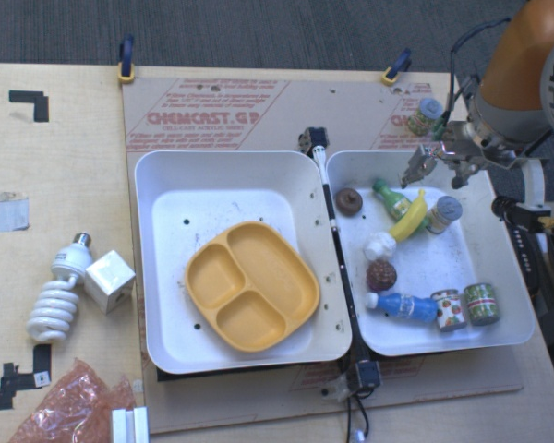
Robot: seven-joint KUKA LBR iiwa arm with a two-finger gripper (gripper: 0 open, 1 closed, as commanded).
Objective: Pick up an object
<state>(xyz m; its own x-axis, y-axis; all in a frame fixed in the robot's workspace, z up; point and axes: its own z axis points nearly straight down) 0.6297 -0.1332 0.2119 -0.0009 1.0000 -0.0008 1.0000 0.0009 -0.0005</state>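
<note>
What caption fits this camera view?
Gripper open above the right bin of small objects; yellow divided plate in left bin.

Dark grey carpet floor [258, 12] runs along the top, behind the bench. Pale wood bench top [51, 173] spreads far to the tool's left. A brown protective board [212, 109] with red print lies on it, held by two blue clamps [126, 58] at its far edge. Black tape marks [32, 104] on the wood, far left. Light is even, with soft shadows.
</note>
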